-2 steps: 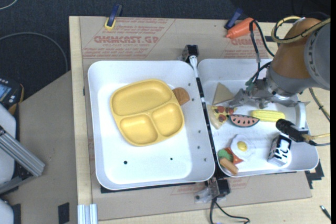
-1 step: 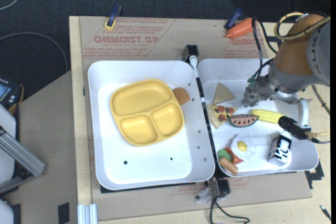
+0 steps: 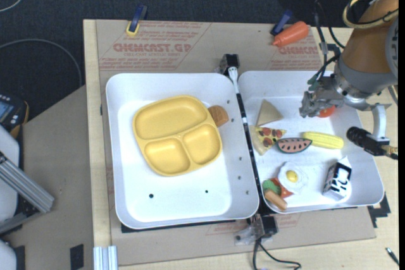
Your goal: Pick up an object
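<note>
Two white bins side by side on bench. Left bin (image 3: 120,155): yellow tray (image 3: 177,134), small brown piece (image 3: 219,114) at its right edge. Right bin (image 3: 373,190): cheese wedge (image 3: 267,113), pizza slice (image 3: 268,135), watermelon slice (image 3: 294,145), corn (image 3: 323,140), fried egg (image 3: 292,176), milk carton (image 3: 338,179).

Your gripper (image 3: 314,103) sits low in right bin's upper part, over small red object (image 3: 325,112) partly hidden beneath it. Cannot tell gripper's state from here.

Step, by judgement: descent onto red object, grasp not confirmed. Next move calls for you to centre on it, close, lift straight, check that it comes up.
</note>
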You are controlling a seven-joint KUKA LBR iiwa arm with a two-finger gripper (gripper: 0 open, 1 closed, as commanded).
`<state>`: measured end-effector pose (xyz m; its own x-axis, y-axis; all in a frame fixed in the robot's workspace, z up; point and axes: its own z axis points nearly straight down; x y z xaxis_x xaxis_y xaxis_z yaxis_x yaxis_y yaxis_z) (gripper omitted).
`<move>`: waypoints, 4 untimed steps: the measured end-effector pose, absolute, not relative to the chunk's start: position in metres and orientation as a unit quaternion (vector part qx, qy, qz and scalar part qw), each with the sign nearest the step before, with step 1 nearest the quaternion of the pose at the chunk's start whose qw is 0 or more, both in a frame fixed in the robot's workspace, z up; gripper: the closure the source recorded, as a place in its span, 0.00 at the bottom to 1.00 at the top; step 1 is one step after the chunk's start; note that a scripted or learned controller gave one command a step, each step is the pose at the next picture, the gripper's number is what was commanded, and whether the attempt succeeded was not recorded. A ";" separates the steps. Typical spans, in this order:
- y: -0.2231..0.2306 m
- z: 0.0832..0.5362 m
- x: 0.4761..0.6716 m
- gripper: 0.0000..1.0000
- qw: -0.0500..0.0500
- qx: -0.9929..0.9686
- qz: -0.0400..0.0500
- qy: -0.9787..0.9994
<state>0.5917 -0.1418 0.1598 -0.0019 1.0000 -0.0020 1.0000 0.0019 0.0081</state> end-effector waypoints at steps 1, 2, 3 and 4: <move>-0.133 0.208 0.592 1.00 0.003 0.706 0.002 0.708; -0.133 0.226 0.594 1.00 0.002 0.707 0.001 0.708; -0.072 0.217 0.596 1.00 -0.002 0.705 0.000 0.709; -0.024 0.229 0.597 1.00 0.000 0.705 0.002 0.710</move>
